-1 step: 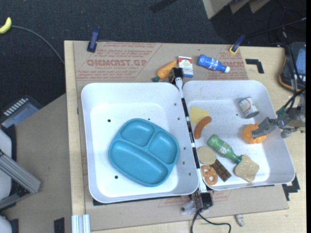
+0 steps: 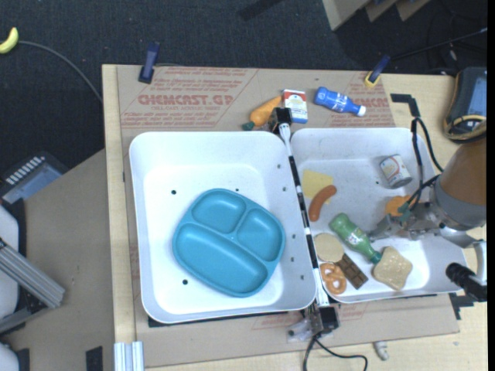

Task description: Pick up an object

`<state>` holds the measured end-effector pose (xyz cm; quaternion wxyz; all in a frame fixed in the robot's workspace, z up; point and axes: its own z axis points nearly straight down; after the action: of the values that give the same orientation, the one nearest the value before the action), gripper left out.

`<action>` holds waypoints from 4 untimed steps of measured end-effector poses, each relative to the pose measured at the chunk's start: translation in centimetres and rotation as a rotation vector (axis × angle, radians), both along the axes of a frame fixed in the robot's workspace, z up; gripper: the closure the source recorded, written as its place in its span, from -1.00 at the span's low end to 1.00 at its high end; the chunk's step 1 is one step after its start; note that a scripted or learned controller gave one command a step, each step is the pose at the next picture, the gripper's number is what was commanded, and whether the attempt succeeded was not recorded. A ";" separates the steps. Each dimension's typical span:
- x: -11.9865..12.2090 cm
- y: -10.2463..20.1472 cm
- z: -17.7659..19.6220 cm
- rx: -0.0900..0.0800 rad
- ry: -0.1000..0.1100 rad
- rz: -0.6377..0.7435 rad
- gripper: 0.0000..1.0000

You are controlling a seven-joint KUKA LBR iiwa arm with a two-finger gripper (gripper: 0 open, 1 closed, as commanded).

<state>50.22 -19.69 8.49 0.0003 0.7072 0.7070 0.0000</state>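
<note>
Right bin point(image 2: 352, 141), left to right along its near edge: pretzel point(image 2: 334, 277), green bottle point(image 2: 353, 236), bread slice point(image 2: 393, 267). Bottle looks like light, rigid, slick toy plastic that may roll, so grip across the body, not the neck. Gripper point(image 2: 396, 227) sits just right of it, low in the bin; can't tell its state.

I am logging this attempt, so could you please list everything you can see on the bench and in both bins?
Divided tray: one, blue, left bin.
Green bottle: one, lying in right bin.
Hot dog: one, red-orange, on yellow slice, right bin.
Can: one, silver, right bin.
Pretzel: one, brown, right bin front.
Bread piece: one, tan, right bin front.
Blue bottle: one, lying behind the bins.
Carton: one, red-white, behind the bins.
Arm: one, grey-orange, from right.
Tool: one, grey, low over right bin.
</note>
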 end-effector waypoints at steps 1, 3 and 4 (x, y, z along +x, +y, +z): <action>5.9 2.1 0.0 0.001 0.000 0.002 -1.00; 15.6 -2.3 0.1 0.017 0.049 0.009 -1.00; 15.5 3.3 -0.6 0.002 0.042 0.002 -1.00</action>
<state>65.73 -16.37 7.91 -0.0155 0.7064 0.7075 -0.0141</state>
